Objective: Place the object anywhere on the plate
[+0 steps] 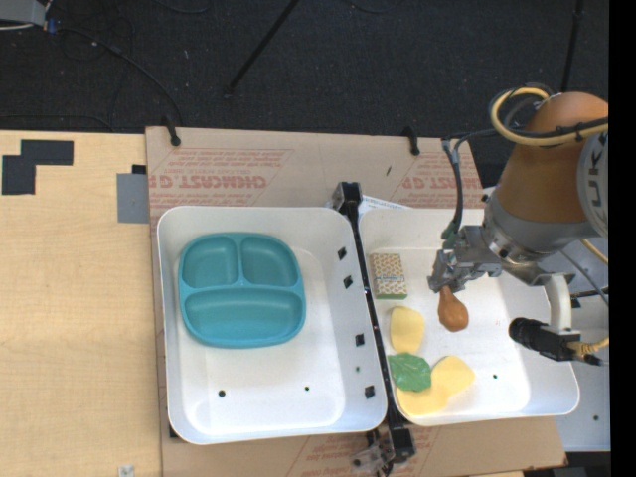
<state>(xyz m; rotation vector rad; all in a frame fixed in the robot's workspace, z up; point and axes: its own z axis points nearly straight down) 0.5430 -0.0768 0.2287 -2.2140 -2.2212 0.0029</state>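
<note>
A teal divided plate lies in the upper left part of the left bin. My gripper hangs over the middle of the right bin. A brown pear-shaped object is directly below it, its narrow top reaching up to the gripper's tip. Whether the gripper holds that object is hidden by the gripper body.
In the right bin, a speckled tan-and-green block lies near the divider. Below it are a yellow piece, a green piece and another yellow piece. The raised divider separates the two bins.
</note>
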